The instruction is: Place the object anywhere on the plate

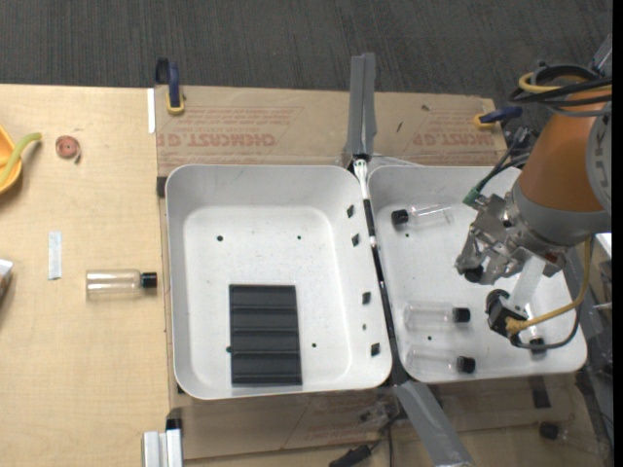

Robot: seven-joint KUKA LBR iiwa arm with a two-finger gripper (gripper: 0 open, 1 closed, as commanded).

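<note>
**Operator:** While the arm hangs over the right bin (574,353), how far along are you?

**Observer:** You're at the start, by my reading; the black ribbed plate (264,336) lies in the left bin (195,202) toward six o'clock with nothing on it; three clear vials with black caps sit in the right bin, one at eleven o'clock (421,216), two near six o'clock (435,315) (438,363); picking and carrying are both left.

**Operator:** And the gripper (474,263)?

**Observer:** You'll see it near the bin's centre, apart from every vial; whether it's clenched or released, I cannot tell; it's a dark blur under the wrist; the arm's far side is cut off at three o'clock.
</note>
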